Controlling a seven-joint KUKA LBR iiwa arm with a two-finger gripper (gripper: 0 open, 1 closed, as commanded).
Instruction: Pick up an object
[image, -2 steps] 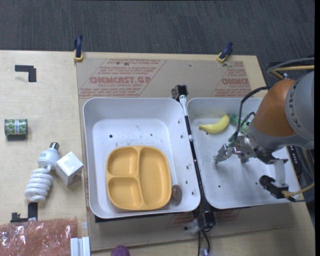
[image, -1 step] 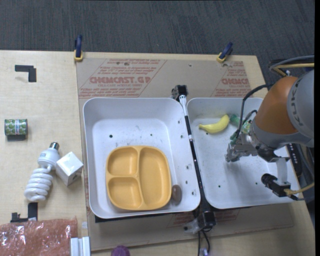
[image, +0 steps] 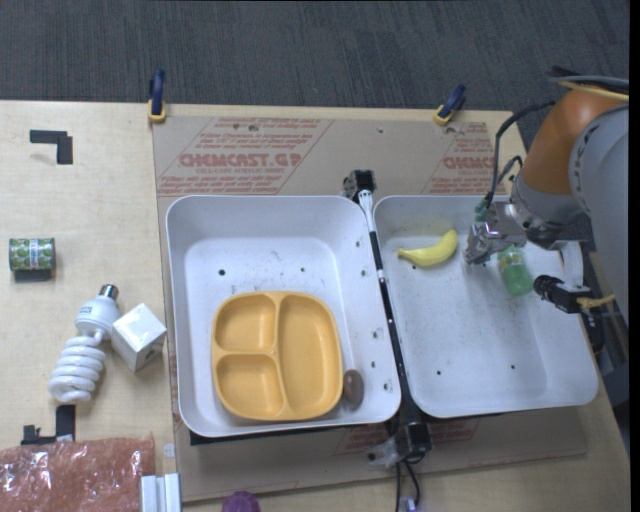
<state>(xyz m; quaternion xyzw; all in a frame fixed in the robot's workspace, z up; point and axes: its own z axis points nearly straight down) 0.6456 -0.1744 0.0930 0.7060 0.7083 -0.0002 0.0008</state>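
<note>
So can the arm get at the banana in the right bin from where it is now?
Probably yes. The banana lies alone on the floor of the right bin, just left of the claw, with nothing on top of it. A green object sits on the claw's other side, out of the way.

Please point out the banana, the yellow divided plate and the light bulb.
banana (image: 430, 250): camera view, middle of the fruit.
yellow divided plate (image: 311, 352): camera view, large right compartment.
light bulb (image: 76, 366): camera view, white spiral.

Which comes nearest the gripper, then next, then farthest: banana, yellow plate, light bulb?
From the gripper:
1. Banana, right bin, just beside it.
2. Yellow plate, left bin.
3. Light bulb, on the bench left of both bins.
</note>
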